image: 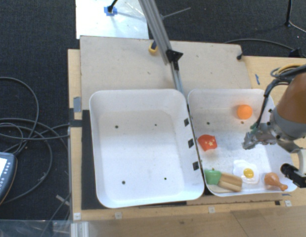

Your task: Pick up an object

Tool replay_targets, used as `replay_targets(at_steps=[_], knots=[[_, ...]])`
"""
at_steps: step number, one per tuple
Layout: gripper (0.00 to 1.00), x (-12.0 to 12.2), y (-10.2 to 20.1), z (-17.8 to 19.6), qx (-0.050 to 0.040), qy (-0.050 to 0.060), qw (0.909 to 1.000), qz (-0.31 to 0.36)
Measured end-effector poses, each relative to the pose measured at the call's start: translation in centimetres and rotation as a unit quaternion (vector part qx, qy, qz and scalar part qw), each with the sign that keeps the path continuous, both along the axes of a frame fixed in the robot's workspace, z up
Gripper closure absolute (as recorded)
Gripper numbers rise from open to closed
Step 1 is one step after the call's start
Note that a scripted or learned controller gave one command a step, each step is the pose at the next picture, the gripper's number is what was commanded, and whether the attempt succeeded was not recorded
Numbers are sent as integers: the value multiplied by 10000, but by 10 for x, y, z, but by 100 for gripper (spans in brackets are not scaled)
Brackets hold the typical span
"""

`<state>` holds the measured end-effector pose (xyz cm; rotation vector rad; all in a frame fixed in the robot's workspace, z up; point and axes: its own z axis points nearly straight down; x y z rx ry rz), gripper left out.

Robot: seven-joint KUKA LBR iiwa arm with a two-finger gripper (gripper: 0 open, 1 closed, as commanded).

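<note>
I count two white bins: a left bin (143, 147) and a right bin (227, 132). Five food toys: one orange ball (244, 111), one red tomato piece (207, 142), one fried egg (248, 172), one drumstick (274, 181), one bread roll with a green end (223, 178).

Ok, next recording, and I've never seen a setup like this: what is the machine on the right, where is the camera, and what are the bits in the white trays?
The picture comes from one fixed camera above a wooden bench, looking down at a slant. Two shallow white bins sit side by side: the left bin and the right bin. The grey and orange shape at the right is a robot arm reaching in; its gripper hangs over the right bin, and I see nothing between its fingers. Toy foods lie in that bin: an orange ball, a red piece like a tomato or pepper, a green piece, a hot dog bun, a fried egg and a chicken drumstick. Its job is to pick one up.
</note>
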<state>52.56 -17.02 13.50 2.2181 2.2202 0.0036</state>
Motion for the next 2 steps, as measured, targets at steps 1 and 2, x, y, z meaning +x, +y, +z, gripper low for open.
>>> replay_targets(at_steps=[1,2], knots=[[100,6,9,54,-6,-16,10000,28],[100,8,9,109,-10,-22,10000,28]])
